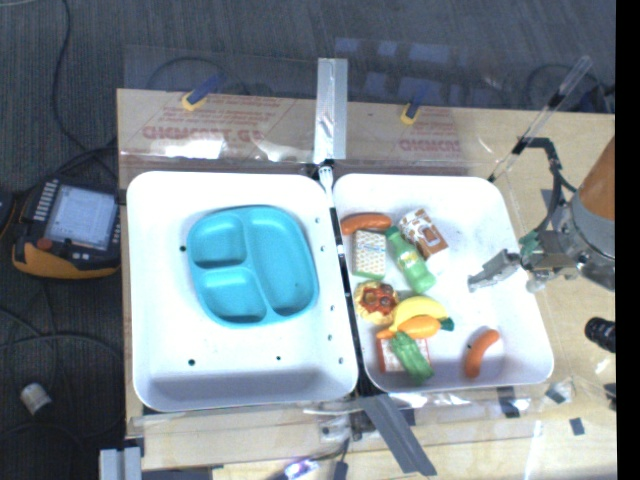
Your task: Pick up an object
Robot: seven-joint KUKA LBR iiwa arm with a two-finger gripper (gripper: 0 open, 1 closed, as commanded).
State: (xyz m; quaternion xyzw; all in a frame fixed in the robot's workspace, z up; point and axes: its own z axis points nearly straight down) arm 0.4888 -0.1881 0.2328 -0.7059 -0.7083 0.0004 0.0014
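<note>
Dark grey carpet surrounds my bench (560, 128), with cables trailing over it and an orange-edged handheld pendant (65, 226) lying off to the left.

Nearest the camera, along the front of the right bin (500, 203), I see a small orange sausage (480, 352) lying alone, well apart from the rest. Just left of it sits a cluster: a green pepper-like piece (411, 355) on a red item, a yellow banana (417, 318) above it, and a small red-and-yellow piece (375, 297) beside that.

Further back lie a green bottle (410, 266), a grey mesh-patterned packet (370, 255), a brown-and-white box (422, 231) and a second reddish sausage (365, 222) near the divider.

My gripper (492, 272) hangs over the right side of this bin, near its right wall, with nothing between its fingers. I cannot tell how far apart they stand. It touches no toy; the lone sausage lies closest, below it.

In the left bin (160, 268) rests a blue compartment tray (252, 264). Beyond both bins, a clear plastic sheet (240, 133) with red lettering lies flat on the bench.
</note>
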